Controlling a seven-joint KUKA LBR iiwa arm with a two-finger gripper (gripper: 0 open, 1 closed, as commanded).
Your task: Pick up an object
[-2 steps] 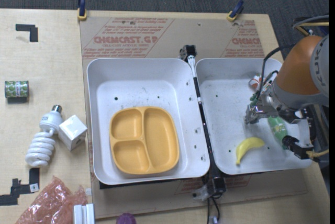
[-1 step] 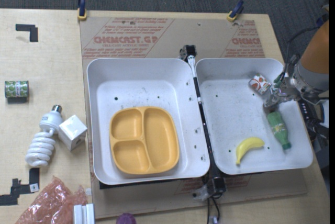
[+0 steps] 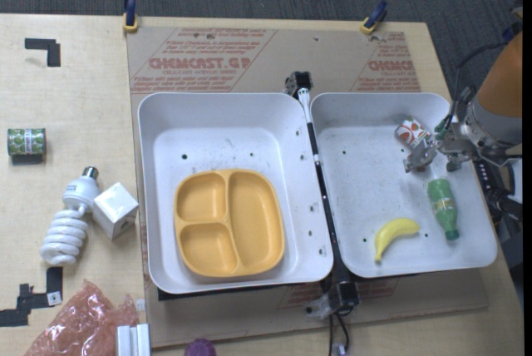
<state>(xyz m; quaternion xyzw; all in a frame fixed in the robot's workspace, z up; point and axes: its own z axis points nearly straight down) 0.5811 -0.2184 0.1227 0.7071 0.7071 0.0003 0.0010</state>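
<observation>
Gripper (image 3: 421, 160) low in right bin (image 3: 349, 205) — finger state unclear, grasp indeterminate. Red-white can (image 3: 410, 131) just above; green bottle (image 3: 443, 208) below-right, banana (image 3: 393, 235) further below.

1. Landmark is the green bottle (image 3: 443, 208) in the right bin (image 3: 349, 263). Gripper (image 3: 426, 156) sits just up-left of it, so that corner's tight.
2. Red-and-white can (image 3: 411, 132) crowds further up-left.
3. Banana (image 3: 394, 234) lies down-left, near but apart.
4. Far left of the bottle, bin floor's wide open.
</observation>
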